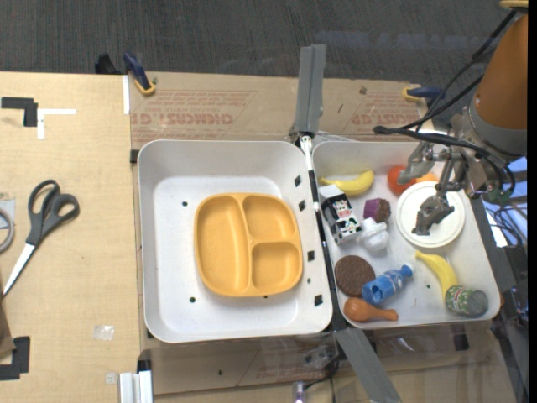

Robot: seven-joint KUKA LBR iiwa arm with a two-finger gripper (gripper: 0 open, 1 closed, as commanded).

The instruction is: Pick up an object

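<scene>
My gripper hangs low over a round white plate in the right bin, near its far right side. Nothing that I can make out is held in it. Around the plate lie a red-orange fruit, a purple object, a yellow banana and a second banana. A black-and-white box, a white object, a brown disc, a blue bottle, an orange piece and a greenish can fill the rest of that bin.
The left bin holds a yellow divided plate. Scissors lie on the bench at the far left. A grey post rises behind the gap between the bins. Cables trail from the arm at the right.
</scene>
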